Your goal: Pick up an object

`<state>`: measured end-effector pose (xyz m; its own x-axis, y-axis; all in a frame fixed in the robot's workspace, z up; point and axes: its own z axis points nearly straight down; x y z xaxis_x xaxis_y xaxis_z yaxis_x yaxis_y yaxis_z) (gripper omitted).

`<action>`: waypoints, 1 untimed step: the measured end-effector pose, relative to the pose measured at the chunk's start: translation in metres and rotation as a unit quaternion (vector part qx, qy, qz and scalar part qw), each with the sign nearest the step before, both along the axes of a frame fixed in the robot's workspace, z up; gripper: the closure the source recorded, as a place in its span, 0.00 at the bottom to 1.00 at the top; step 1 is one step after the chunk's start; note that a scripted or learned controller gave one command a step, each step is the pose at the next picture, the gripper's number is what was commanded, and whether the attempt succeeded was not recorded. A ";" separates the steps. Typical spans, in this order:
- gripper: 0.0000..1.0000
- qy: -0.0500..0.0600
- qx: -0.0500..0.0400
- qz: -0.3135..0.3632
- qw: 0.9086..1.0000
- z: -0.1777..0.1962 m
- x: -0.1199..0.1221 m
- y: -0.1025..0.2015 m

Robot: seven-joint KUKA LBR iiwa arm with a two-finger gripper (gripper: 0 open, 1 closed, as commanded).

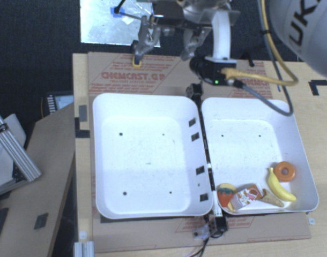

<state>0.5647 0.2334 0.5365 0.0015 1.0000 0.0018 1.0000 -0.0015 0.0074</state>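
My gripper (166,40) hangs high above the back edge of the left bin (104,143), its two fingers (143,39) spread apart with nothing between them: it is open. The objects lie far from it in the front corner of the right bin (292,138): a yellow banana (277,186), an orange ring-shaped toy (284,171), an orange-red fruit (225,194), a small red and white packet (246,196) and a tan cone-like piece (272,199).
A row of dark clips (198,154) runs along the wall between the two bins. A brown cardboard sheet (126,71) lies under the bins. A yellow cable (260,76) trails from the wrist over the back right. Metal framing (13,149) stands at left.
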 end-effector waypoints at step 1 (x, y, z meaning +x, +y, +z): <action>0.00 0.005 -0.001 0.004 1.000 -0.002 -0.074 -0.008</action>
<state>0.4912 0.2249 0.5350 -0.0056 1.0000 0.0005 1.0000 0.0056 -0.0017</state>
